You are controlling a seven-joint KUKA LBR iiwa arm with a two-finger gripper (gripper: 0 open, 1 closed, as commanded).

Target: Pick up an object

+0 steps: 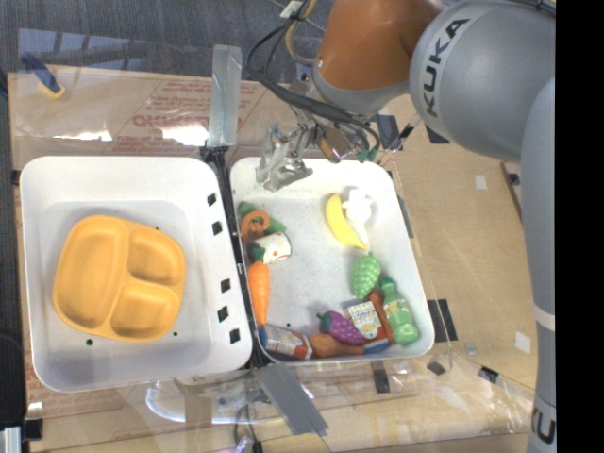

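My gripper (280, 165) hangs over the far left corner of the right bin (401, 243), and nothing shows between its metal fingers. Below it lie several toy foods. A yellow banana (340, 223) with a white piece beside it rests near the bin's middle right. An orange carrot (259, 291) lies along the left wall, with a small orange-and-green toy (253, 223) and a white-and-red can (273, 246) above it. A green bumpy fruit (366, 275), purple grapes (343, 327), a green bottle (400, 321) and small packets crowd the near right corner.
The left bin (38, 206) holds a yellow divided plate (118, 277). Black clips line the seam between the bins. Grey tape strips (225, 92) sit on the cardboard-covered bench. The big grey arm and its cables overhang the far right of the scene.
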